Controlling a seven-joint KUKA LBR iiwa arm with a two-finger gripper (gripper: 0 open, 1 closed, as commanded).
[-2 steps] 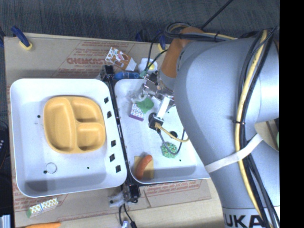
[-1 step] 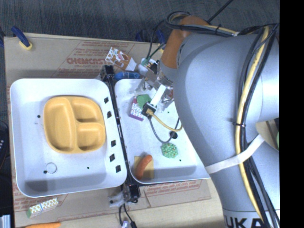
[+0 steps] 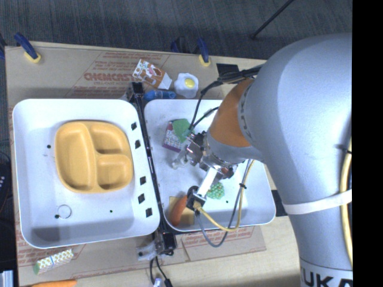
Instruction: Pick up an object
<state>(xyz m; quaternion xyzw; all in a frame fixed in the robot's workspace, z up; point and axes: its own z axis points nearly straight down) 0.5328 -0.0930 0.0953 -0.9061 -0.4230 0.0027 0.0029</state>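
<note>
My gripper (image 3: 182, 154) is down inside the right bin (image 3: 258, 203), at its left-middle, with the orange-banded wrist (image 3: 230, 124) just behind it. It hangs at the lower edge of a purple and green packet (image 3: 173, 133) that lies on the bin floor. A small green knobbly object (image 3: 216, 191) sits lower in the bin beside the arm's cables. An orange carrot-like piece (image 3: 178, 207) and a yellow piece (image 3: 186, 219) rest at the bin's front left corner. The arm's big grey body covers the right part of this bin.
The left bin (image 3: 27, 178) holds a yellow divided tray (image 3: 96, 155). Behind the bins lie a snack packet (image 3: 146, 72), a yellow and white toy (image 3: 187, 84) and a blue object (image 3: 158, 94). Another packet (image 3: 54, 260) lies at the front left. Cables (image 3: 221, 223) loop over the right bin's front rim.
</note>
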